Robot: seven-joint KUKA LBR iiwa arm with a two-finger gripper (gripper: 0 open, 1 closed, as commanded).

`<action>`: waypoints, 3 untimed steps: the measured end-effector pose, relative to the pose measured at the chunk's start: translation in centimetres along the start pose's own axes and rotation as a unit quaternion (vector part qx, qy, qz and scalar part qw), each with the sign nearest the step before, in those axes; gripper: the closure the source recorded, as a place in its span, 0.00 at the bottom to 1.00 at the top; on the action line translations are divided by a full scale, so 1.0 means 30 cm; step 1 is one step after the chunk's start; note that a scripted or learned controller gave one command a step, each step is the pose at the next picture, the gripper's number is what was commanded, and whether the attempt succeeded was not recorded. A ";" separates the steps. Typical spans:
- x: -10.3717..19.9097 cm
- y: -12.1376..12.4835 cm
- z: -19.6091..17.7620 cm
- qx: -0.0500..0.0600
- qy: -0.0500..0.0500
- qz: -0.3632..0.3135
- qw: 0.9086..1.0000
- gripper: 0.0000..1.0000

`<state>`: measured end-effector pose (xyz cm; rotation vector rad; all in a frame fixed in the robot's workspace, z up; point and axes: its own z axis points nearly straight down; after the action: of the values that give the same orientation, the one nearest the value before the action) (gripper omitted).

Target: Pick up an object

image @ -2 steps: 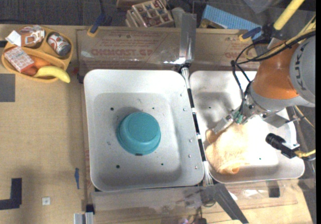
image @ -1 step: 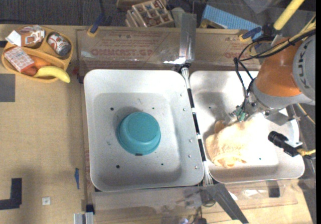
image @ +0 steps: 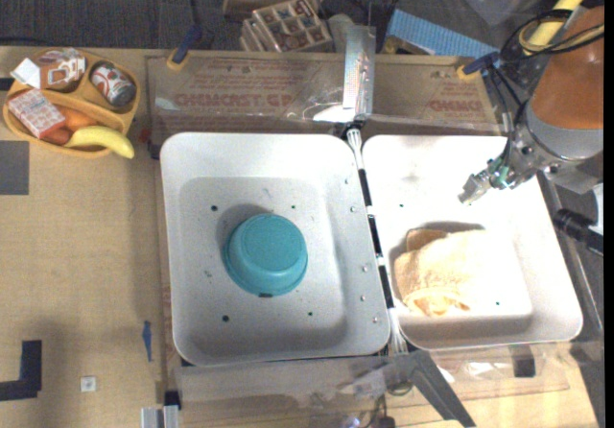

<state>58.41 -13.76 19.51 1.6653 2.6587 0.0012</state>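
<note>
Reading across from the left, I have a yellow tray (image: 19,119) of toy food sitting well outside the left bin (image: 182,167), off its upper-left corner. Inside that bin a teal bowl (image: 267,253) lies upside down near the middle.

Past the divider, the right bin (image: 422,162) holds a crumpled tan cloth (image: 441,273) against its lower-left part, close to the divider. Its long side runs roughly left to right, tilted a little.

My gripper (image: 477,186) hangs over the same bin, up and to the right of the cloth, apart from it, with bare white floor between them. Nothing sits between its tips. Whether it is released or clenched, I cannot tell from here.

I judge the cloth the nearer target: the move is down and leftward from the gripper.
</note>
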 end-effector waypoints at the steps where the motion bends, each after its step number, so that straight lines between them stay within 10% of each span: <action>1: 0.000 0.000 0.001 0.000 0.000 0.000 1.000 0.00; 2: -0.081 -0.014 0.354 -0.003 -0.002 0.000 1.000 0.00; 3: -0.112 0.190 0.358 -0.002 -0.001 0.028 1.000 0.00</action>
<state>65.06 -14.31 8.80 1.7366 2.6081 0.0039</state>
